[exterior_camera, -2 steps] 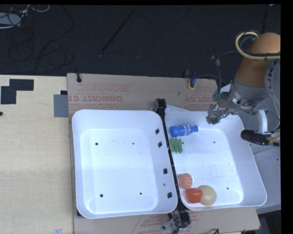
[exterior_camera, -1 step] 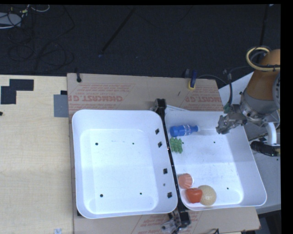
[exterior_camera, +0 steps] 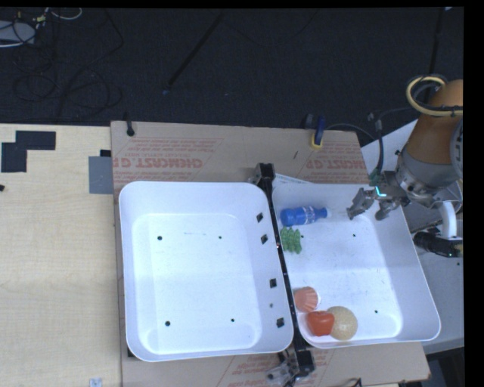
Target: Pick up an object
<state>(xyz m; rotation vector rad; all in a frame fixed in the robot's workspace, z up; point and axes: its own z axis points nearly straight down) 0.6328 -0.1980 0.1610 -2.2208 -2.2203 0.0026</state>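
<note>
My end effector (exterior_camera: 370, 202) spread and holding nothing over the right bin's (exterior_camera: 393, 261) far edge, blue bottle (exterior_camera: 303, 215) lying near it, long axis left-right, cap toward me, green sprig (exterior_camera: 291, 240) just beside, three round fruits (exterior_camera: 324, 314) clustered at the near corner, left bin (exterior_camera: 136, 264) alongside

Lab: robot arm (exterior_camera: 435, 143), white bins (exterior_camera: 144, 204), loose cables (exterior_camera: 45, 23)

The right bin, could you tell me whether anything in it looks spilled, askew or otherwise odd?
Nothing looks spilled or damaged. The blue bottle lies on its side near the divider in the right bin, with a green piece just below it. Three rounded items huddle in the near corner. The gripper is at the far edge with nothing between its fingers.
</note>
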